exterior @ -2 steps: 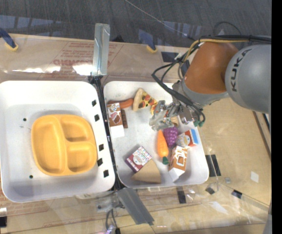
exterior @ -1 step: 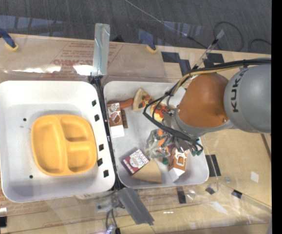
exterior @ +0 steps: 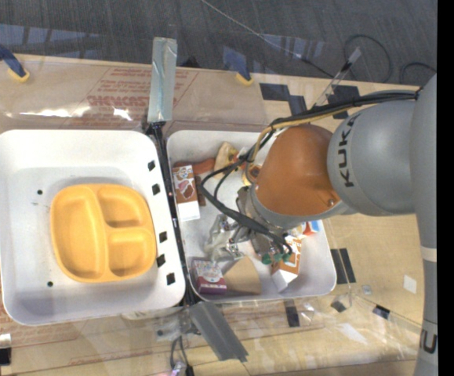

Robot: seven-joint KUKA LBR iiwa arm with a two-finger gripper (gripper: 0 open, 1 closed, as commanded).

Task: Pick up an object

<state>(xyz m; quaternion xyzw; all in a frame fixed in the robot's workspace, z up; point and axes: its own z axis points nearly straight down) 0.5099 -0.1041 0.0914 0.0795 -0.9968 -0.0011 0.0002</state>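
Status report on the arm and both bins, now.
Gripper down in right bin among packets; grip unconfirmed. Yellow tray in left bin. Arm's wrist hides the pile.

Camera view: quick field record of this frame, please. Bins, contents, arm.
left bin: holds yellow tray, three compartments
right bin: jumble of small packets
arm: reaches in from the right, over right bin
pincer: low among the clutter, grasp not discernible
tape: grey strip above the seam between bins
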